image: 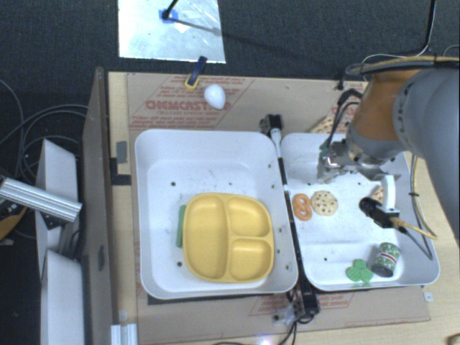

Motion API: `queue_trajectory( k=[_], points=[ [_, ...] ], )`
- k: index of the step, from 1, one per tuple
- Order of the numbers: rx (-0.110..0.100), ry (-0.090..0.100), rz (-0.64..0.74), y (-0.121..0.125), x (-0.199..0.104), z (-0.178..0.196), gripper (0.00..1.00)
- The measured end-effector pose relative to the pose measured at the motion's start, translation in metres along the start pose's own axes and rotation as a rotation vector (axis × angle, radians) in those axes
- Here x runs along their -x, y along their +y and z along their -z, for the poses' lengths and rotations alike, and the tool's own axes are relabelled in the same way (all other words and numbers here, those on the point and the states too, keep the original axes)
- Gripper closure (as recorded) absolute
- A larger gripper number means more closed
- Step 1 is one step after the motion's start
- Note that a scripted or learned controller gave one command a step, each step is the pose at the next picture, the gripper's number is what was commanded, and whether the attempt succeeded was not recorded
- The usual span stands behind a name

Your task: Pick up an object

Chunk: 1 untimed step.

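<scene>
Bench (172, 106) is carrying two white bins; gripper (329, 162) is hanging over the right bin's (338, 246) far end, can't tell if open or closed; pretzel (302, 207) and cookie (325, 203) are lying near it; yellow plate (228, 236) is sitting in left bin (201, 164)

Yellow divided plate (228, 237): three compartments, flat, face up, in left bin (215, 165), toward near side. Green strip (180, 226) at plate's left edge, partly hidden. In right bin (338, 239): pretzel (302, 207) by left wall, chocolate-chip cookie (325, 203) just beside it; green can (387, 259) in near right corner, green clover-shaped piece (358, 270) beside can.
</scene>
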<state>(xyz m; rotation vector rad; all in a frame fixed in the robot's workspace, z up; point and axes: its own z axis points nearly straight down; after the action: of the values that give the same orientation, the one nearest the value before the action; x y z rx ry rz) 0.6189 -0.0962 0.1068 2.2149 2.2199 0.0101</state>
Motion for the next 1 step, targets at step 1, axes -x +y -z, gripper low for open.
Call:
queue_trajectory(
  k=[1],
  points=[
    [0.002,0.001,0.001,0.0009,-0.0005,0.0104,1.00]
  ],
)
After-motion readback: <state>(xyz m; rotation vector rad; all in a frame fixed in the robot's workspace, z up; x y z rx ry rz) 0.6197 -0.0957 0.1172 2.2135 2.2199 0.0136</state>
